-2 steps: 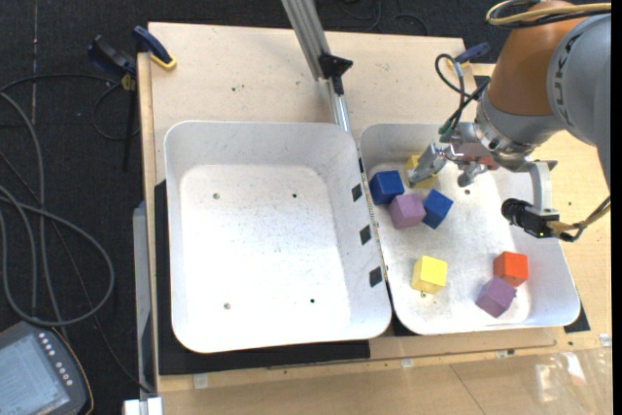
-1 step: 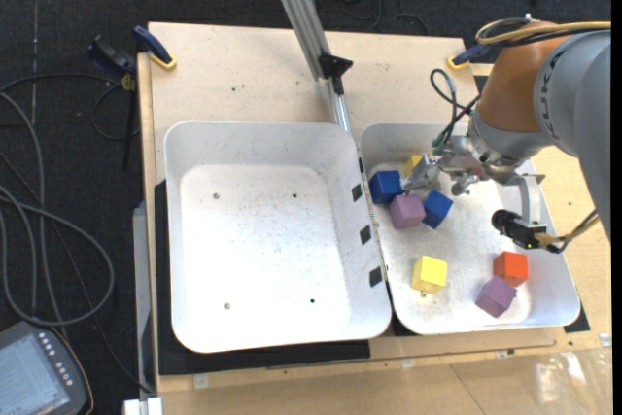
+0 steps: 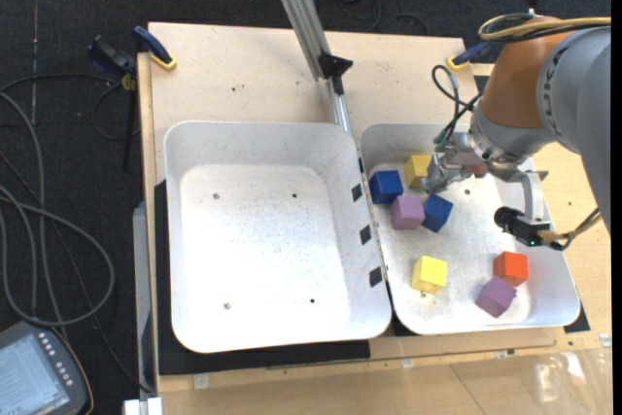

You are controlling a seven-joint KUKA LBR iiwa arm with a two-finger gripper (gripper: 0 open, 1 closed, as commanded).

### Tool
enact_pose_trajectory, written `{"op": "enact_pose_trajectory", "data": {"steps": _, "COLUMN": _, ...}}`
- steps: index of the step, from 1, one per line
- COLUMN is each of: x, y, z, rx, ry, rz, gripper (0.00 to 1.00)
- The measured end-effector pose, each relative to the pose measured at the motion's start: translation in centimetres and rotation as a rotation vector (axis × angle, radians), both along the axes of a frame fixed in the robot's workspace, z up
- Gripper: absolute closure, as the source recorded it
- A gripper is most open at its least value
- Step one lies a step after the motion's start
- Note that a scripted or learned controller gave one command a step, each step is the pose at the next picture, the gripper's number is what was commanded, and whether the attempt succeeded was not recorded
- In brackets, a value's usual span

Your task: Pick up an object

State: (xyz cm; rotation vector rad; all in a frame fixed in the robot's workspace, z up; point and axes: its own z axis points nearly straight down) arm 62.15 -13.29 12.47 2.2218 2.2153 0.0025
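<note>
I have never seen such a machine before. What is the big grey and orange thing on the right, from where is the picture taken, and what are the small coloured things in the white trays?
The grey and orange thing is a robot arm. It reaches in from the right, and its gripper, a small two-finger hand, is at its lower end. The single camera is fixed above the bench and looks down at a slant.

On the bench two shallow white bins lie side by side. The right bin holds small blocks: a dark blue block, a yellow one partly behind the gripper, a purple one, another blue one, a yellow one, an orange one and a purple one.

The gripper is low over the upper cluster of blocks. Whether it holds anything, I cannot tell.
</note>
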Motion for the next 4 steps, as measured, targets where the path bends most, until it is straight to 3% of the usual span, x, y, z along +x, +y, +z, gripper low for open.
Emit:
{"op": "enact_pose_trajectory", "data": {"steps": 2, "x": 0.0, "y": 0.3, "z": 11.6, "rx": 0.000, "ry": -0.004, "rz": 0.005, "gripper": 1.00}}
{"op": "enact_pose_trajectory", "data": {"steps": 3, "x": -2.0, "y": 5.4, "z": 11.4, "rx": 0.004, "ry": 0.005, "rz": 0.010, "gripper": 1.00}}
{"op": "enact_pose_trajectory", "data": {"steps": 4, "x": -1.9, "y": 10.5, "z": 11.8, "rx": 0.003, "ry": 0.003, "rz": 0.012, "gripper": 1.00}}
